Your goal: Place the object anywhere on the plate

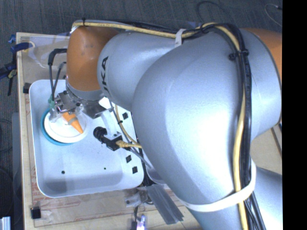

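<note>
A: The carrot (75, 122), where is it?

B: It is an orange cone lying on the white plate (60, 134), toward the plate's right side, with its tip pointing down and to the right.

A: And the hand (64, 110)?

B: It sits right over the plate, just above the carrot's thick end. It seems to touch the carrot there, but I cannot tell whether it is spread or pinching.

A: What is around it?

B: The plate has a blue rim and rests in the left part of a shallow white bin (81, 176). The big grey arm (192, 119) with its orange band (84, 56) covers the right of the view. The bin stands on a wooden bench (24, 71).
</note>
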`<act>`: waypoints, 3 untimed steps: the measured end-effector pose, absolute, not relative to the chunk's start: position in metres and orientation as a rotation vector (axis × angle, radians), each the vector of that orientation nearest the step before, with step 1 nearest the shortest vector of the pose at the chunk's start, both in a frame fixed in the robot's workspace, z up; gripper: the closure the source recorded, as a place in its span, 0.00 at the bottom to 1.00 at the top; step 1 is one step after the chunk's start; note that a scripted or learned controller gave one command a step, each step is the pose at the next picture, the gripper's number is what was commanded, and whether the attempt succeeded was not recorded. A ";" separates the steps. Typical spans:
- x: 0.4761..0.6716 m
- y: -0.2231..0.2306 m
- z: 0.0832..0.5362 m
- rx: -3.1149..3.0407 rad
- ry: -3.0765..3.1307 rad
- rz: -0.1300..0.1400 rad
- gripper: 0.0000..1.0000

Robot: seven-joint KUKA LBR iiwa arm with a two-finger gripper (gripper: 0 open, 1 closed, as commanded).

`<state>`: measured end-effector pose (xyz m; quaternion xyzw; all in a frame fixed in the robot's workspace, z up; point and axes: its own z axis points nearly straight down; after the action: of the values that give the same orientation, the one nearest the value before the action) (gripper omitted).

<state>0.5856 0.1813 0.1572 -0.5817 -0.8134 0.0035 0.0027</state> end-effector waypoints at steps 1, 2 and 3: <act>0.582 0.147 0.178 -1.336 -2.837 0.008 1.00; 0.583 0.147 0.179 -1.337 -2.839 0.006 0.00; 0.534 0.167 0.129 -1.483 -2.800 -0.036 0.00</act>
<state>0.5339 0.1674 0.1292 -0.4680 -0.8835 -0.0114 -0.0135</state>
